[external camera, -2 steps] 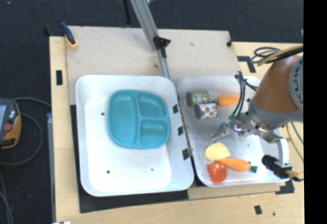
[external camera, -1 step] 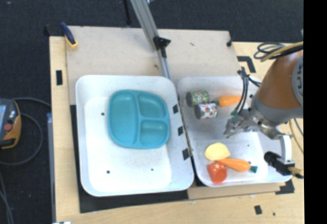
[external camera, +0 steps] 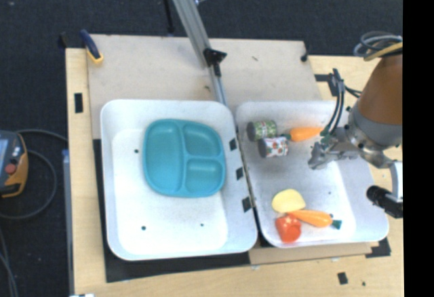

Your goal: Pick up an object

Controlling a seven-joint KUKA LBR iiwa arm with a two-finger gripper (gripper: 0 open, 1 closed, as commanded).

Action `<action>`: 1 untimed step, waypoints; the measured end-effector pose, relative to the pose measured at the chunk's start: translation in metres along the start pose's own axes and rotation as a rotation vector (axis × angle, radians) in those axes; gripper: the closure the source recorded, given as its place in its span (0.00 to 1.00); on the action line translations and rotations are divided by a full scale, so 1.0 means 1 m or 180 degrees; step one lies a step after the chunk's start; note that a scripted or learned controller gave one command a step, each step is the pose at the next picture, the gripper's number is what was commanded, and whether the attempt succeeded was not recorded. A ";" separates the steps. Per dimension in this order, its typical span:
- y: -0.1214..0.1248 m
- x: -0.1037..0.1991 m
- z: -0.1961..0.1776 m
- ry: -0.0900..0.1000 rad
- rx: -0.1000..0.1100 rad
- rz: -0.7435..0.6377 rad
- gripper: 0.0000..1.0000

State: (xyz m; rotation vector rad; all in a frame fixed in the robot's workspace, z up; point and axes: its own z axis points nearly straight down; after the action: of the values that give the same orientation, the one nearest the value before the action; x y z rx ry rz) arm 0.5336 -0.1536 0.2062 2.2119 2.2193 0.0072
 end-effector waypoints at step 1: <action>0.001 -0.001 -0.003 0.0007 0.0021 0.0002 1.00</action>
State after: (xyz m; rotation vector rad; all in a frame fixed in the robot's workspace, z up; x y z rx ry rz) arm 0.5346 -0.1544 0.2096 2.2170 2.2230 0.0025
